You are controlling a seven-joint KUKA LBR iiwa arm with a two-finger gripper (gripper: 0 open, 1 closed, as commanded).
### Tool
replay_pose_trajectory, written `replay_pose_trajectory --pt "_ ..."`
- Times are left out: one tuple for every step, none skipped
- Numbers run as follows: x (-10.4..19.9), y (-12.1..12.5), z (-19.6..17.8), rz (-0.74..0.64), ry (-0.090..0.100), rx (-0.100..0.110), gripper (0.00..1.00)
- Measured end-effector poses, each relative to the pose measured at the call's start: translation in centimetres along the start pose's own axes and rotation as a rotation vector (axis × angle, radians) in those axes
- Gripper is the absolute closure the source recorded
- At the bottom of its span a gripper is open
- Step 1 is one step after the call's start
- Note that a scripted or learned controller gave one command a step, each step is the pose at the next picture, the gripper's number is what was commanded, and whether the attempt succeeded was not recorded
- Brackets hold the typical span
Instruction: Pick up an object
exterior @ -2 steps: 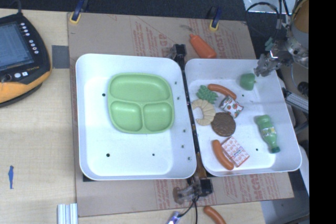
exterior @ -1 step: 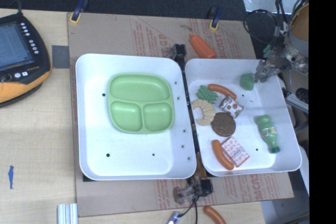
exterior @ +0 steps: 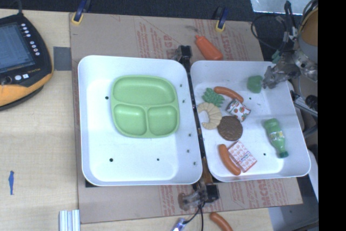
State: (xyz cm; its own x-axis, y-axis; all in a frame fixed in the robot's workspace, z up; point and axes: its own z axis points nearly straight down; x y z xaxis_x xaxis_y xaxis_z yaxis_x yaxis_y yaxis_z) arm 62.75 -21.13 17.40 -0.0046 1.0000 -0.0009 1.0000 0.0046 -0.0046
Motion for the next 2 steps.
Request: replay_pose_trajectory --pt "0.0 2.5 2.5 -0.002 -0.001 -0.002 0.0" --pt "-0.1 2.9 -0.4 0.0 0.001 -0.004 0.0"
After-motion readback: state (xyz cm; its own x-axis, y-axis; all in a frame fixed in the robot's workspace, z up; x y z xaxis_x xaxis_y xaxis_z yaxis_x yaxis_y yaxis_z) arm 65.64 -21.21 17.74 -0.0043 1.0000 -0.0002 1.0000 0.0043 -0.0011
